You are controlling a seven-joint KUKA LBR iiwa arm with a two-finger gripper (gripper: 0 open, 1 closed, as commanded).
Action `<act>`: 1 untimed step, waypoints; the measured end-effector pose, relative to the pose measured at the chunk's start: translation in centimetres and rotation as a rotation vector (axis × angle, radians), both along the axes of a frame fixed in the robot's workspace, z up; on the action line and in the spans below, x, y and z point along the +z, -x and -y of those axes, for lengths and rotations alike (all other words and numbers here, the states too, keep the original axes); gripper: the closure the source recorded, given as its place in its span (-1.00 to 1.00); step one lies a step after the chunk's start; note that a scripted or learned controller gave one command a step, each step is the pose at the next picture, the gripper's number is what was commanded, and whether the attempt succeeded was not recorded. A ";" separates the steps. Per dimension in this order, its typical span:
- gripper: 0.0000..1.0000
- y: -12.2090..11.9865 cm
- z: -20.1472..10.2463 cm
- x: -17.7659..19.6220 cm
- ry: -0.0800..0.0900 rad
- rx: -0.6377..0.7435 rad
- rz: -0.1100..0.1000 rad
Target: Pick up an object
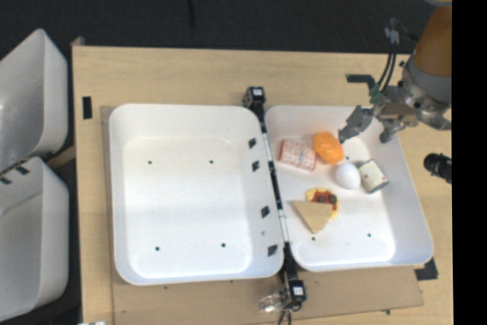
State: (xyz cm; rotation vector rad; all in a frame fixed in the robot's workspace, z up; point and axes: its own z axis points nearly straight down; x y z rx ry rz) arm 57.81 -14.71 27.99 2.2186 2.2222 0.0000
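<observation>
From the one camera above the bench, I see my arm (pixel 432 49) coming in at the right, its orange band above the wrist. My claw (pixel 370 123) hangs over the far right part of the right bin (pixel 403 236). One dark finger (pixel 352 123) slants down and left, its tip just beside the orange lump (pixel 329 147); the other finger (pixel 389 131) sits apart from it to the right. So my claw is spread, with nothing between the fingers.

The things I might pick all lie in the right bin, in its near-centre and far half. The orange lump is closest to my left finger. Just left of it lies a pink-and-white packet (pixel 297 154), flat, near the bin's left wall. Below and right of the orange lump is a white egg (pixel 348 176), touching or almost touching it. Just right of the egg sits a small grey-white block (pixel 373 176), tilted. Nearer the camera lies a tan wedge (pixel 314 215) with a dark red and yellow patch at its top; it is apart from the egg.

The left bin (pixel 122 194) sits beside the right one, the two joined along the middle by black clips (pixel 253 96). Both rest on a pale wooden board (pixel 175 72). At the far left stand two white tubs (pixel 27 99).
</observation>
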 end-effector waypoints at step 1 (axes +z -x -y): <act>-1.00 -3.1 0.5 -10.7 0.000 0.000 -0.005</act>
